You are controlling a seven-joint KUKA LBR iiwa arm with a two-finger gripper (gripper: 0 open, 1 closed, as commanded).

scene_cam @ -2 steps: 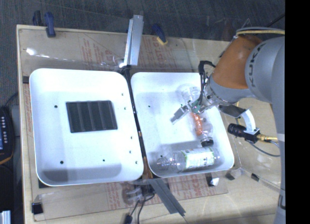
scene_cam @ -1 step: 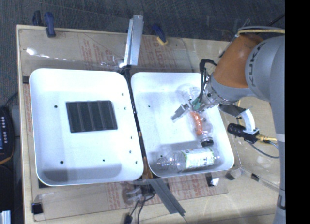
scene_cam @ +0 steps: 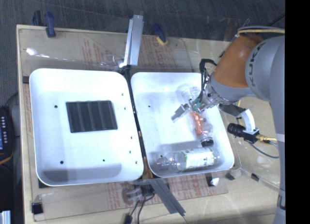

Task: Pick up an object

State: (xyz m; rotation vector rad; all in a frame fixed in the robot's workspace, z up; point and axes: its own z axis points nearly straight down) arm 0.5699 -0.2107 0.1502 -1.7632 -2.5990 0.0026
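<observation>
A small clear bottle with an orange middle is lying in the right bin, toward that bin's right side, its black cap pointing at the near wall. Directly above its upper end the gripper is reaching in, a grey finger slanting out to the left over the white floor. From where I am standing the tips are too small and blurred to read, so I cannot tell whether they are apart or pressed together, nor whether anything is sitting between them. Something glassy and transparent is showing just beyond the gripper, toward the bin's far wall, though its outline is hard to make out.

Along the near wall of the same bin a larger clear plastic bottle is lying on its side, with a pale label around its middle and its neck pointing left.

The arm is coming in from the right, its orange band sitting above the wrist and its grey bulk hanging over the bench edge. A black cable with a yellow end is trailing beside it, outside the bin.

The left bin is standing just beside the right one, their rims touching along the middle. A dark ribbed rectangular pad is lying flat on its floor, slightly left of centre.
</observation>
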